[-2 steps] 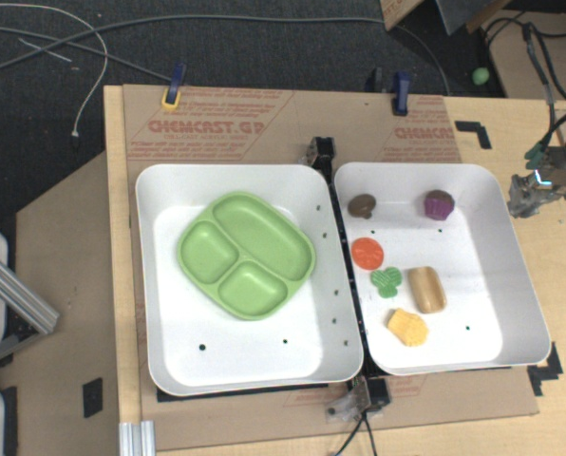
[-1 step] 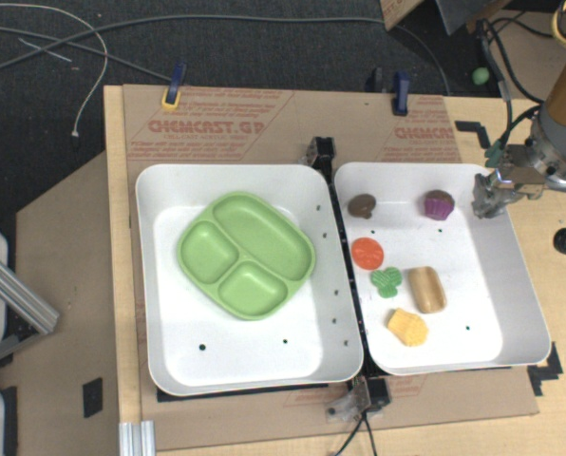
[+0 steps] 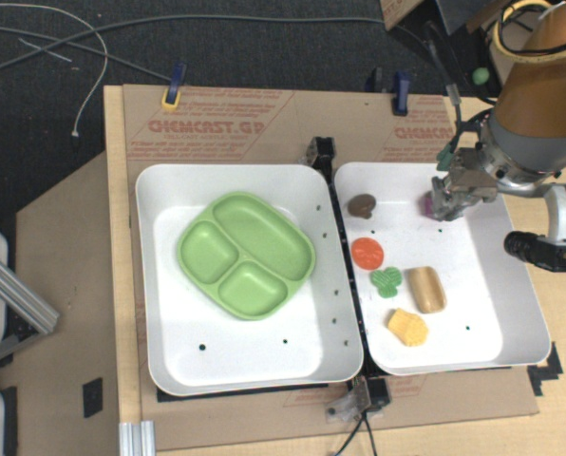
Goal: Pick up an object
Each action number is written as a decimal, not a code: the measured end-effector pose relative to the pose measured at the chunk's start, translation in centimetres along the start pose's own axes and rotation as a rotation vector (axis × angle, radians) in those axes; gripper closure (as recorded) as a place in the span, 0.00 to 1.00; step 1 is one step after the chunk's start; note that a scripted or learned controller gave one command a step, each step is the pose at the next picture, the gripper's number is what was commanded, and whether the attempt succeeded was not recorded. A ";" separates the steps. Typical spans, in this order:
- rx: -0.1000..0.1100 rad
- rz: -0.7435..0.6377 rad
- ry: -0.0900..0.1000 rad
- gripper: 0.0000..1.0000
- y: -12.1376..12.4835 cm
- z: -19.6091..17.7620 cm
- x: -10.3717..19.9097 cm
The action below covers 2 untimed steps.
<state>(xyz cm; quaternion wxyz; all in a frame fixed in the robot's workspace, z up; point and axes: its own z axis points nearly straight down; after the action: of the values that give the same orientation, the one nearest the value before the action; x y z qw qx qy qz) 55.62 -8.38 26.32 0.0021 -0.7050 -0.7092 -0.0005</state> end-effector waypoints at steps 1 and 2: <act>0.002 0.000 0.000 1.00 -0.6 2.0 4.9; -0.001 0.000 0.000 1.00 -0.9 1.6 10.4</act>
<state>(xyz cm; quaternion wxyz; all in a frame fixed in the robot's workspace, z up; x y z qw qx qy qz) 54.69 2.01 24.72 0.0019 -0.7049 -0.7093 -0.0009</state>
